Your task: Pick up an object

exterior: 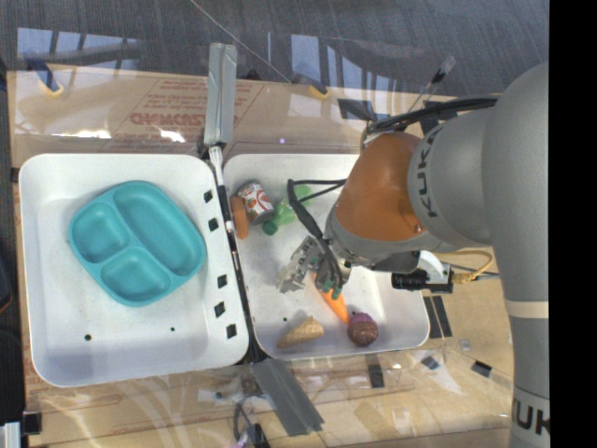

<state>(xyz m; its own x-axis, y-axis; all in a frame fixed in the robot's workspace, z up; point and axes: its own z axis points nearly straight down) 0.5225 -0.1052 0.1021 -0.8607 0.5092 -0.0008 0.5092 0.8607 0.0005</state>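
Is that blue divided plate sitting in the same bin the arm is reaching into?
No, the blue plate lies in the left bin, while the end effector is down in the right bin among the toy foods.

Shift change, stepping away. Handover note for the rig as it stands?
Gripper: low in the right white bin, over the orange carrot's top end; grasp unclear from this angle.
Same bin: dark red round item, tan bread-like piece, small printed can, green toy.
Left white bin: teal divided plate.
Done: nothing lifted.
Left: grasp and raise one object.
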